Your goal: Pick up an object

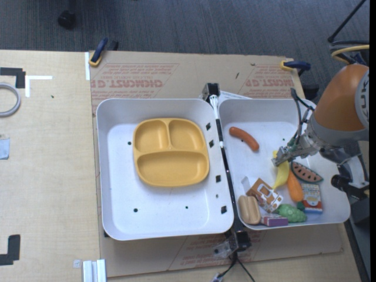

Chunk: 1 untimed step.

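Bench: a pale wooden top with a sheet of brown printed cardboard (176, 78) laid flat under both bins, clipped at its far corners.
Left bin (117, 216): shallow, white, smooth plastic with rounded corners and small dark holes in the floor.
Plate (171, 151): a yellow, matte, rounded-square plate with three compartments, lying flat in the middle of the left bin.
Right bin (258, 119): same white plastic, touching the left bin along a shared edge.
Sausage (244, 138): a smooth, reddish-orange curved cylinder, lying alone in the far part of the right bin, apart from the other things.
Banana (282, 174): a yellow curved toy, its upper end directly under the gripper tip.
Carrot (294, 188): an orange tapered shape, just beside the banana on its right.
Watermelon slice (306, 173): a flat wedge, red with dark seeds and a green rind, just right of the gripper.
Near-edge cluster: a tan bread roll (249, 209), a small printed carton (264, 194), a green leafy piece (292, 212) and a small box (312, 197), packed close together.
Arm: a grey rounded body with an orange band (343, 98), reaching in from the right.
Gripper (286, 153): metallic, lowered into the right bin, at the banana's upper end; its opening could not be told.
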Tool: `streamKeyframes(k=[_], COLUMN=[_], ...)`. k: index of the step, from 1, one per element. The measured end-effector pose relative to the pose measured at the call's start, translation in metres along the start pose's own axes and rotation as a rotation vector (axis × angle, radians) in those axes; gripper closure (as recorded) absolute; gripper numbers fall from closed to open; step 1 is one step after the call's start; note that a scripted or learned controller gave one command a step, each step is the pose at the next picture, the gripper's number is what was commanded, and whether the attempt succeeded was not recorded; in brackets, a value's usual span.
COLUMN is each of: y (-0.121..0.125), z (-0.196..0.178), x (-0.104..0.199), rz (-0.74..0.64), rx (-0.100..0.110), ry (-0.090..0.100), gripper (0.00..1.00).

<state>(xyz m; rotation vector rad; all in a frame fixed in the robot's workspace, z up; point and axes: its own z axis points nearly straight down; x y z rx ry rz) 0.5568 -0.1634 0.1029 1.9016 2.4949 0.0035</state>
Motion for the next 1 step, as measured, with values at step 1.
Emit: streamKeyframes(k=[1], y=[0.0074], z=[-0.1455], x=[0.0814], rz=[0.011], rx=[0.002], ry=[0.0], gripper=[1.0])
